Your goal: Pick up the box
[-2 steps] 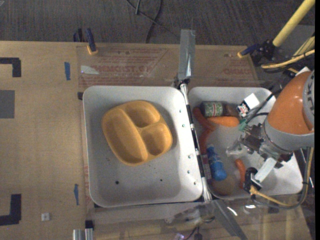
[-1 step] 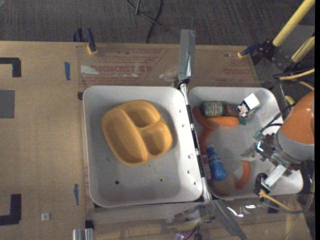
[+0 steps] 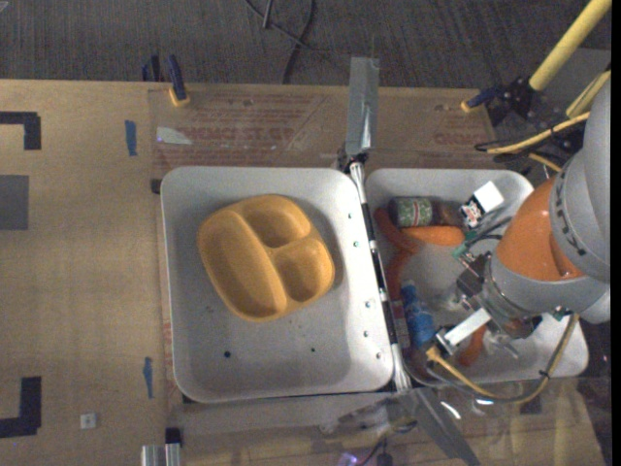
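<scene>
Reaching in from the right, the arm [image 3: 548, 246] is hanging low over the near part of the right bin [image 3: 437, 177], with the gripper [image 3: 472, 336] sitting down among the clutter near the bin's near-left corner, just beside a blue object [image 3: 418, 320] and what looks like an orange piece partly hidden under the wrist. Whether the gripper is spread or closed is not showing from this angle, so I cannot tell, and nothing is visibly being carried by it. The box [image 3: 482, 201], a small white carton with dark and red markings, is lying at the far side of the same bin, just right of a dark can [image 3: 415, 210] and just beyond a long orange item [image 3: 427, 236], well apart from the gripper. The left bin [image 3: 184, 289] is holding a yellow divided dish [image 3: 266, 256] that is playing no part here. Judging from this, the pick is not yet being achieved: the box is resting untouched in the bin, and the tool appears to be working away from it, so the approach to the box, the grasp and the lift are all remaining to be done
</scene>
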### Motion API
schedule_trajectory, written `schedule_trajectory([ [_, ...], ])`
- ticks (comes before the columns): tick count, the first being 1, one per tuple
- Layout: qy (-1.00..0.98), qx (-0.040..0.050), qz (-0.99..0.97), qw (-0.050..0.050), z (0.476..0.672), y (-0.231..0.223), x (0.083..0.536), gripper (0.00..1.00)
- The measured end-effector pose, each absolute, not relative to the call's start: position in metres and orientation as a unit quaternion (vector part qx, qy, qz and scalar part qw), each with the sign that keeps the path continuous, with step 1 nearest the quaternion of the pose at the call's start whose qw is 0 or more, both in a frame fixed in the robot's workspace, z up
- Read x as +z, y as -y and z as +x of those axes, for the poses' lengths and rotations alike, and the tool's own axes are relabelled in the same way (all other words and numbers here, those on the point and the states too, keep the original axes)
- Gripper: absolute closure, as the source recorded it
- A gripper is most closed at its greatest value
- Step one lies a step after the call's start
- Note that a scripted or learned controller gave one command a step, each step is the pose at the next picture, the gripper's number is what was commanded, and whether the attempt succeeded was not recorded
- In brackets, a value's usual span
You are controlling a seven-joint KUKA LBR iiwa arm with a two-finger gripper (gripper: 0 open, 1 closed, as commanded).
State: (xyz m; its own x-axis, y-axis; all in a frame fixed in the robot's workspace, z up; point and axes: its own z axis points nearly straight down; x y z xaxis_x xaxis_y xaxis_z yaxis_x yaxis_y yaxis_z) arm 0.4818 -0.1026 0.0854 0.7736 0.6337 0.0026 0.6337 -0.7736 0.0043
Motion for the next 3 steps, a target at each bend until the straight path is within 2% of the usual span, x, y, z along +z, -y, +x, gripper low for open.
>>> schedule_trajectory([
  [1,-0.387,0.0024,0.922,0.000,0.482,0.158,0.085,0.00],
  [2,-0.355,0.0025,0.935,0.000,0.483,0.187,0.086,0.00],
  [3,-0.392,0.0038,0.920,-0.013,0.484,0.200,0.086,0.00],
])
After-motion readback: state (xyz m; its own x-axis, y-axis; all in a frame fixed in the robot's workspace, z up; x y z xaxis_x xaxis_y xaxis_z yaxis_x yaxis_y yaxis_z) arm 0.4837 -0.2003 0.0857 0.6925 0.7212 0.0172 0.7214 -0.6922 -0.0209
